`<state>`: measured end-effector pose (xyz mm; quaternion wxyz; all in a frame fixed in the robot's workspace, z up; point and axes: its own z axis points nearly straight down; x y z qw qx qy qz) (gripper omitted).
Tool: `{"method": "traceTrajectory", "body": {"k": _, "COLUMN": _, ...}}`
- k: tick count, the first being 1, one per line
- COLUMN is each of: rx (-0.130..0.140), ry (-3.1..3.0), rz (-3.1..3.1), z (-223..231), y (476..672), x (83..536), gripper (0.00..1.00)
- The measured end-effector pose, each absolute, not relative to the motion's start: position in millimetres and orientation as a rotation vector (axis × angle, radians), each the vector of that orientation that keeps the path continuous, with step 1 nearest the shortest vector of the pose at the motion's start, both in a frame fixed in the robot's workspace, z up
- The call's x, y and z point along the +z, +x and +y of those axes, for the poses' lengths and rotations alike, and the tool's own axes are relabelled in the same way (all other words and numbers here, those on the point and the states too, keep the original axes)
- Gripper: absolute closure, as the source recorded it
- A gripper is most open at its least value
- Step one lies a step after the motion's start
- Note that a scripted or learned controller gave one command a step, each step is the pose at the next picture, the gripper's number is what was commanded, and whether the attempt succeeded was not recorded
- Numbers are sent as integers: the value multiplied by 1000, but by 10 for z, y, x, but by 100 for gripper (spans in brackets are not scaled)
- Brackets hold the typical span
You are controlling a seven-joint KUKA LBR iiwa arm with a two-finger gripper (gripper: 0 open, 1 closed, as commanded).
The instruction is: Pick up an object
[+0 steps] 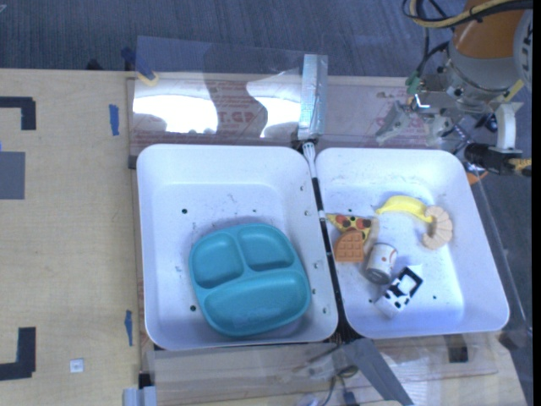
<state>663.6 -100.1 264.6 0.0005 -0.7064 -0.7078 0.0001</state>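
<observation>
The right bin (pixel 473 311) holds several small objects. A yellow banana (pixel 404 206) lies near its middle, touching a tan ring-shaped piece (pixel 439 227) on its right. A pizza slice (pixel 352 223) and an orange waffle piece (pixel 348 246) lie by the bin's left wall. A silver can (pixel 380 262) lies tipped beside them, with a black-and-white block (pixel 402 287) just in front. My gripper (pixel 425 112) hangs above the bench behind the right bin's back rim, well apart from all the objects and with nothing seen in it.
A teal divided plate (pixel 248 278) fills the front of the left bin (pixel 161 193). A clear plastic sheet (pixel 220 100) with a grey upright strip (pixel 311 96) stands behind the left bin. The arm's orange band (pixel 494 15) and cables sit at the upper right.
</observation>
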Motion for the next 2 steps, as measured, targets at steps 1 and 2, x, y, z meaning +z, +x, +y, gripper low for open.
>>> {"method": "traceTrajectory", "body": {"k": 1, "rx": 16, "ry": -2222, "rz": -2207, "z": -1813, "y": 6157, "x": 1316, "gripper": 0}}
{"method": "traceTrajectory", "body": {"k": 2, "rx": -5, "ry": -2232, "rz": -2216, "z": -1947, "y": 5948, "x": 872, "gripper": 0}}
